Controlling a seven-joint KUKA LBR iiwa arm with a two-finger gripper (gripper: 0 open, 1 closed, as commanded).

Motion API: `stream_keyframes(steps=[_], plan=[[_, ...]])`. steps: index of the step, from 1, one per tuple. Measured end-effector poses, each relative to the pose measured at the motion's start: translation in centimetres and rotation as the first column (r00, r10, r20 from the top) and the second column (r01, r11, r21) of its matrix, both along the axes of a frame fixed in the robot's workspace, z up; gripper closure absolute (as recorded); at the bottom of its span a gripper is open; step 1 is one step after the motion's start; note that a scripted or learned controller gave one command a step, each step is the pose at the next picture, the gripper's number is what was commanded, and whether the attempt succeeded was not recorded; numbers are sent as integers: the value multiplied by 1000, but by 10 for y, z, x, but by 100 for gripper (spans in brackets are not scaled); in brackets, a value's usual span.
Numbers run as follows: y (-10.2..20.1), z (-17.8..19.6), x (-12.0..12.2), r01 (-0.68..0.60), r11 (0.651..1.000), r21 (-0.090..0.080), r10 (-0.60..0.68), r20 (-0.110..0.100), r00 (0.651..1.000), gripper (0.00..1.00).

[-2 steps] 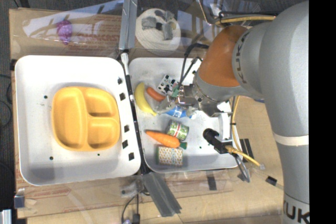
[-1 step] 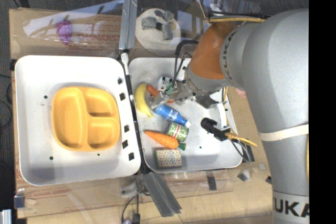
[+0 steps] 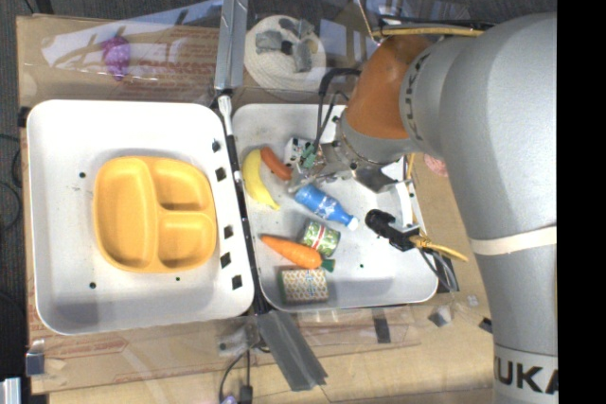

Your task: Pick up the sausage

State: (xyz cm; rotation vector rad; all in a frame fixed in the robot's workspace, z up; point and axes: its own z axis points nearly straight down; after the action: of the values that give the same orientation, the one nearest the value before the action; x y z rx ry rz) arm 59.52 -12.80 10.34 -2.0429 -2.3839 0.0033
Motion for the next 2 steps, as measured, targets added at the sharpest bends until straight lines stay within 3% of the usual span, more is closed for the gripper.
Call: stream_keyframes(steps=[1,2], plan=[[0,0,0,0,1000,0,0,0,1000,0],[1,10,0,-4,1000,0,4,-1,1000,100]])
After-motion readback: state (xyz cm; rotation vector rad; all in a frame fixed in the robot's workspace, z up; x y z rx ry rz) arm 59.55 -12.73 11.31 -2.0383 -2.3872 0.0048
